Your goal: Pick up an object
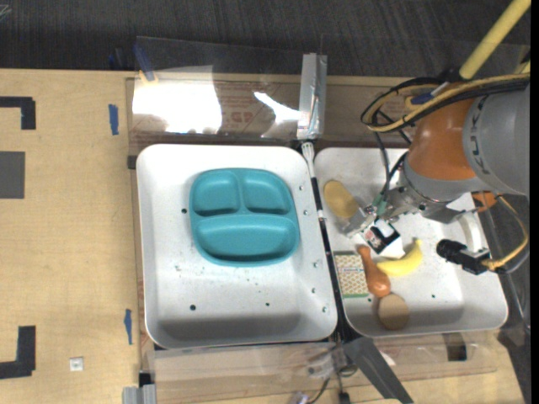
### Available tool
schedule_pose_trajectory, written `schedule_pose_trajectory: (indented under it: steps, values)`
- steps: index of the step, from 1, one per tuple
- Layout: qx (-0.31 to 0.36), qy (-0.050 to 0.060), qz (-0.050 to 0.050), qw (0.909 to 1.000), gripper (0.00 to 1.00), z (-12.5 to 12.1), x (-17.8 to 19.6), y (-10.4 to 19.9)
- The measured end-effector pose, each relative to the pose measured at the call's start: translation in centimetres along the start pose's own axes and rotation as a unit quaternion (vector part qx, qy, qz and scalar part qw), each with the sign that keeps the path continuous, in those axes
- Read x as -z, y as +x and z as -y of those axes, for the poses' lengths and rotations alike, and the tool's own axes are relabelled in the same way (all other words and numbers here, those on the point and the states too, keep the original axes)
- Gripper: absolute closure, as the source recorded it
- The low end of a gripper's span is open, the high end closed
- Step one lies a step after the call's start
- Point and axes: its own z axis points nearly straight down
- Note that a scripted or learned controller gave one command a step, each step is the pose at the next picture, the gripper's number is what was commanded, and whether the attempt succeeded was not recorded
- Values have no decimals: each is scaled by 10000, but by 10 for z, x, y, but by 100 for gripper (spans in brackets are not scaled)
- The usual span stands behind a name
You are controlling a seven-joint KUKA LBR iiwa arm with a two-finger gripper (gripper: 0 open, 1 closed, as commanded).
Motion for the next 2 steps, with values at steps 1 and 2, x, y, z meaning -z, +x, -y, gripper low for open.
schedule_pose_trajectory:
  steps: [1, 2]
  values:
    - [-4, -34, 22, 10000, 100, -2, 12, -1]
    - [-648, -11, -7, 9979, 100, -26, 101, 39]
